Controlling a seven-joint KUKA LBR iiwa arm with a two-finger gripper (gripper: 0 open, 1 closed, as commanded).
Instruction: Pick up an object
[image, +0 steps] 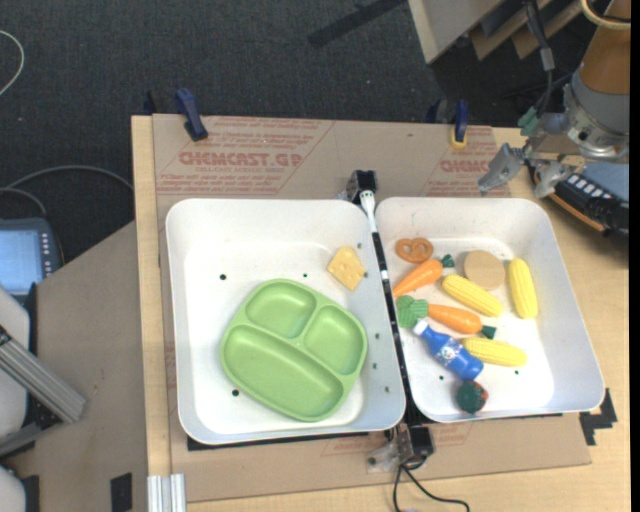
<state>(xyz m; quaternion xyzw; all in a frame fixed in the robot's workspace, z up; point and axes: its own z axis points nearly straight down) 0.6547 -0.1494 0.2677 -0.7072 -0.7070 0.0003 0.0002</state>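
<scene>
The gripper (515, 165) hangs at the upper right of the frame, above the far rim of the right bin (560, 245), its fingers spread wide with nothing between them. The toys lie packed in that bin, right of centre. The corn cob (521, 287) nearest the right wall looks the easiest take: it lies apart from the others, so come straight down and close across its narrow width. The carrots (418, 277) and the blue bottle (447, 352) crowd together and could get nudged. In the left bin (190, 300) sit a green divided plate (293, 347) and a cheese wedge (347, 267), well away
</scene>
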